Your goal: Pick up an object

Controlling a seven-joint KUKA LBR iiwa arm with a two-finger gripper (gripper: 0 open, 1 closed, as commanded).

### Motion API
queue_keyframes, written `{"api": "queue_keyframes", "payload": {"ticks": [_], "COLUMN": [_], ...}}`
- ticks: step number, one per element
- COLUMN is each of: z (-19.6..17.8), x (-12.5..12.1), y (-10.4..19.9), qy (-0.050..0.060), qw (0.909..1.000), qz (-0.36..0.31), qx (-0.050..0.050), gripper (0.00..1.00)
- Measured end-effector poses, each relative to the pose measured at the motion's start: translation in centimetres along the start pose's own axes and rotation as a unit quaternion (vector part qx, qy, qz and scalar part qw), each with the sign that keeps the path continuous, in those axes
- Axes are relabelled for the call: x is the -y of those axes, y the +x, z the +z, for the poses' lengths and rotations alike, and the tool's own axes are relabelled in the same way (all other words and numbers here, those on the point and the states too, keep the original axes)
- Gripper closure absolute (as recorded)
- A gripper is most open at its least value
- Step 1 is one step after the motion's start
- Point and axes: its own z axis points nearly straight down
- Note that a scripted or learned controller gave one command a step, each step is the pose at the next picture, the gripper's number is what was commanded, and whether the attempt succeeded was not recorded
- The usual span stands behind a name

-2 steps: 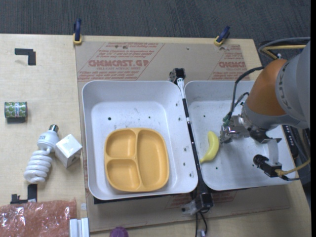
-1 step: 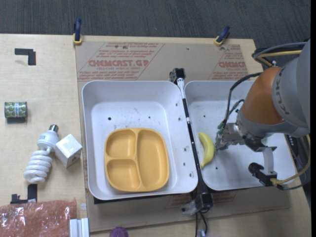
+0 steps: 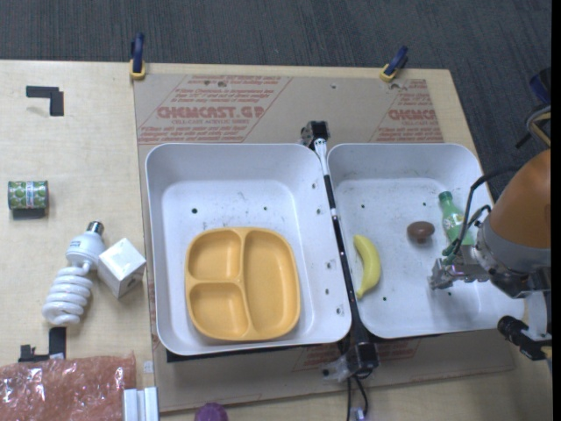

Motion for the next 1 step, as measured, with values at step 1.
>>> {"api": "queue_keyframes", "payload": {"ticks": [1], "z": [0.02], "x": [-7.84], "y": [0.62], "qy": [0.000], "qw": [1.0000], "qz": [-0.002], "qx": [0.000], "gripper": [0.00]}}
